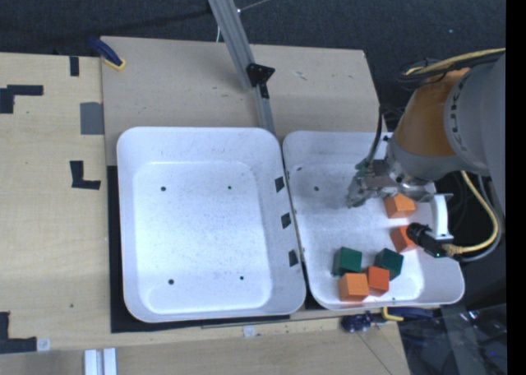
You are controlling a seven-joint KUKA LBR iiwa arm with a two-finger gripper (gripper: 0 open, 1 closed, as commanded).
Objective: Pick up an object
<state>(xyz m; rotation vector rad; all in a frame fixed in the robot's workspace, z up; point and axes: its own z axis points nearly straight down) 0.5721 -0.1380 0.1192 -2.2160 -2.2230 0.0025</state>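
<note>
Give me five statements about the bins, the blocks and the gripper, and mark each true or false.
1. All the blocks lie in the right bin. True.
2. The gripper hangs over the left bin. False: it is over the right bin.
3. Two green blocks, one and another, lie toward the near end of the right bin. True.
4. An orange block sits on top of a green one. False: it lies on the bin floor beside them.
5. Another orange block lies just right of the gripper. True.
</note>
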